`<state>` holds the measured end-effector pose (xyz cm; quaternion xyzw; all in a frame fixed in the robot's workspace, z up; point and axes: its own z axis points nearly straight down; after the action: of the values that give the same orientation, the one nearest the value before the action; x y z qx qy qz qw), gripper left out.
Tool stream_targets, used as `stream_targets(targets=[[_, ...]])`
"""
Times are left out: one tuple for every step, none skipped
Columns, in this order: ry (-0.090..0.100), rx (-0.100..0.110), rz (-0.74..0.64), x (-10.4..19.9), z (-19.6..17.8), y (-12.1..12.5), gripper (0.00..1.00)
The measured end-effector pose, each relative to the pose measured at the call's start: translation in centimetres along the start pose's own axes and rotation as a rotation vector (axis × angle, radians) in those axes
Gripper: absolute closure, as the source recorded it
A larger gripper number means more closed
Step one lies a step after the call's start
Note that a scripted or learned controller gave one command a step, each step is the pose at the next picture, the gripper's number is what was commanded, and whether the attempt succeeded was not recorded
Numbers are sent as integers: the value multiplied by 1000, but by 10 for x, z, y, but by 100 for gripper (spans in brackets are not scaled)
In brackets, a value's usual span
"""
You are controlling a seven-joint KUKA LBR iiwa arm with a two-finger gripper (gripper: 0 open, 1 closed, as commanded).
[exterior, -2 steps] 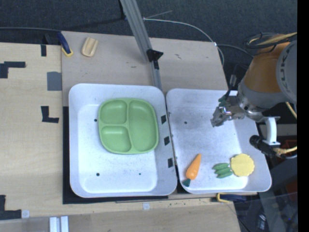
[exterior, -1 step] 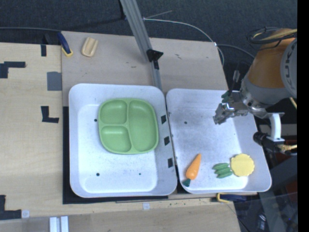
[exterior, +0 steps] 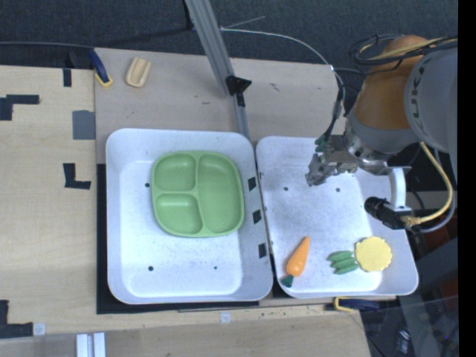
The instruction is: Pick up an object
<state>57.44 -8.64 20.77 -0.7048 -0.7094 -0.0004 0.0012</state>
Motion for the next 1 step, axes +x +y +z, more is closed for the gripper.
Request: stream_targets(targets=[[0, 1, 0, 53, 8, 2, 100]])
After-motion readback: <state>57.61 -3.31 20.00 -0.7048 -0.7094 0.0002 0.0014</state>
